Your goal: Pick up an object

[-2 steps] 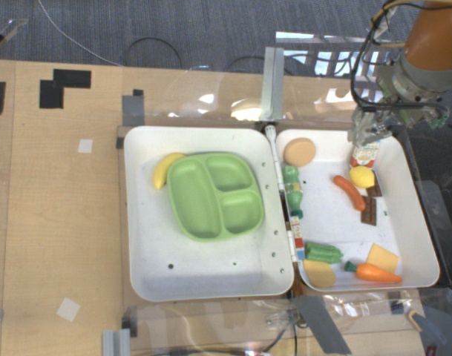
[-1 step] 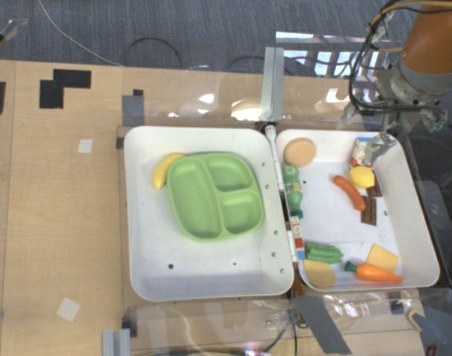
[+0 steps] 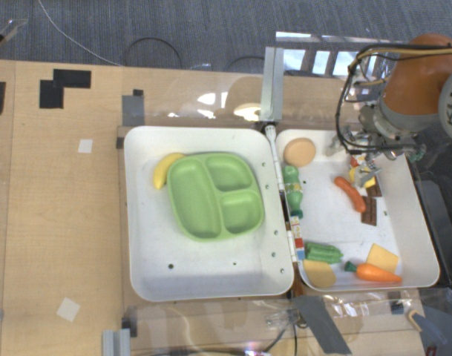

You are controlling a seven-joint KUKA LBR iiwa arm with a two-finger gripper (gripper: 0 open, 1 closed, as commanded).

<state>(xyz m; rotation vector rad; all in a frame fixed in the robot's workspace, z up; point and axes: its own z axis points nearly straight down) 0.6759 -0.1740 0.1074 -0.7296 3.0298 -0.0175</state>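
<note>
The grey arm with its orange band (image 3: 422, 87) hangs over the right white bin's (image 3: 404, 221) far right corner; a green divided plastic tray (image 3: 214, 195) fills the left white bin (image 3: 148, 265), a yellow banana (image 3: 163, 170) touching its far left edge; the gripper (image 3: 367, 165) sits just beside a red sausage-shaped toy (image 3: 349, 193); whether it is apart or together I cannot tell.

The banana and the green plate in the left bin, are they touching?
Touching. In the camera view, the banana lies against the upper left rim of the green plate, partly tucked under it, without gap.
</note>
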